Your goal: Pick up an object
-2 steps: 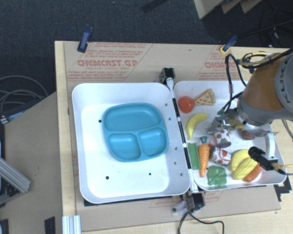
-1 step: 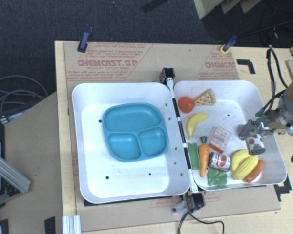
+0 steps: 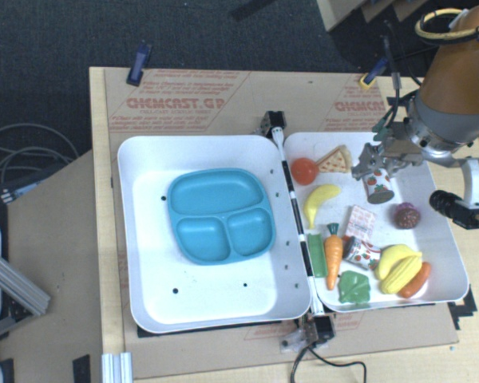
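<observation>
Hovering over the upper middle of the right bin (image 3: 455,238), the gripper (image 3: 377,166) sits at the end of the arm (image 3: 451,94) coming in from the upper right of the frame. Directly under the fingertips is a small can-like object (image 3: 379,186) with a red and white label. It looks touching or nearly so, but I can't tell whether it's actually between the fingers, and finger spread isn't readable from this angle, so no call on that.

Key relation: the can lies just below the fingers in frame, practically on the tool axis, standing roughly upright, so there's no long axis to align to. Judgement: if that's the target, the move is a short straight drop and close, with no lateral shift needed.

Neighbours in the right bin:
- pizza slice (image 3: 334,161) and red tomato (image 3: 304,170) to the left of the can, near
- single banana (image 3: 319,200) lower left
- purple fruit (image 3: 406,215) lower right, near
- small printed packet (image 3: 360,220) below
- carrot (image 3: 334,258), green piece (image 3: 354,286) and banana bunch (image 3: 399,266) well apart, lower part of the bin

Left bin (image 3: 140,214) holds a blue divided plate (image 3: 221,215), not involved.

Risk, as a guess: the purple fruit and the packet are close enough to get nudged if the fingers go down wide.
</observation>
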Available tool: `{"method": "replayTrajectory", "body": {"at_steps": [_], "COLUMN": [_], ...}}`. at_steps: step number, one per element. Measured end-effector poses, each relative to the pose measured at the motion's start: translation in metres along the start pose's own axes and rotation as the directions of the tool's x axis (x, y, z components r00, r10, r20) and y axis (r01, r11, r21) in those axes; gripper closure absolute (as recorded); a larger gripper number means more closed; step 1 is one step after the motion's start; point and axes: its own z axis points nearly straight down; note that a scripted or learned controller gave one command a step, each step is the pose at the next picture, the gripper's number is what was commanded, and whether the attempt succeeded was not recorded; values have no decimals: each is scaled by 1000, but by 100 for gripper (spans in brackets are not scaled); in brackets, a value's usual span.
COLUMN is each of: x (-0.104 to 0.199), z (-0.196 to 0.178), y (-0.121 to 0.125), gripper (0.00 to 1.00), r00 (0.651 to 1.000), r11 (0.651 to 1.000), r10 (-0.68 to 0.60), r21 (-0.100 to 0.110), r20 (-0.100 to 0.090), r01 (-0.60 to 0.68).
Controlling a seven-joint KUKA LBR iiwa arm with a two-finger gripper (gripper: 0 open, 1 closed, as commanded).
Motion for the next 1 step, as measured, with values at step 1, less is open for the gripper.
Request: {"method": "replayTrajectory", "body": {"at_steps": [1], "x": [46], "z": [-9], "y": [24], "gripper": [100], "r00": [1000], "r11": [1000], "r10": [0], "r21": [-1], "r20": [0], "r01": [0]}}
